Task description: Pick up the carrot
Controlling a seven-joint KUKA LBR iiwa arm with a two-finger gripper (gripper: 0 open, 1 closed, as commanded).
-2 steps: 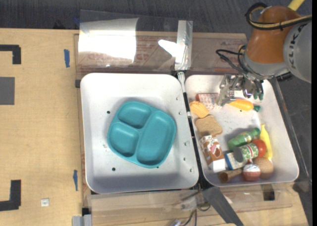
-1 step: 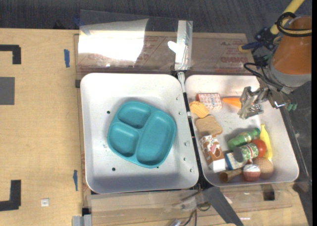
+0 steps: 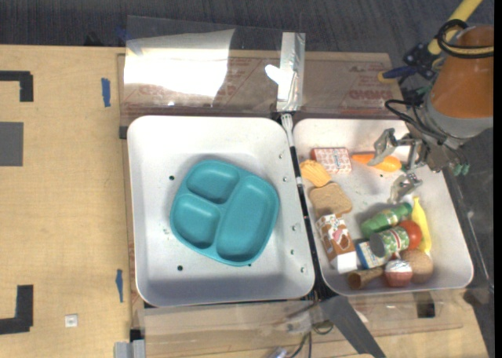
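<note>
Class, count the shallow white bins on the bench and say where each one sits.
2. The left bin holds a teal divided plate; the right bin, touching it, holds the toy food, including the carrot.

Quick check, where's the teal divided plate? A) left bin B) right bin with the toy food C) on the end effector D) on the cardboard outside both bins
A: the teal divided plate lies flat in the left bin, alone there, while the toy food, carrot included, is in the right bin.
</note>
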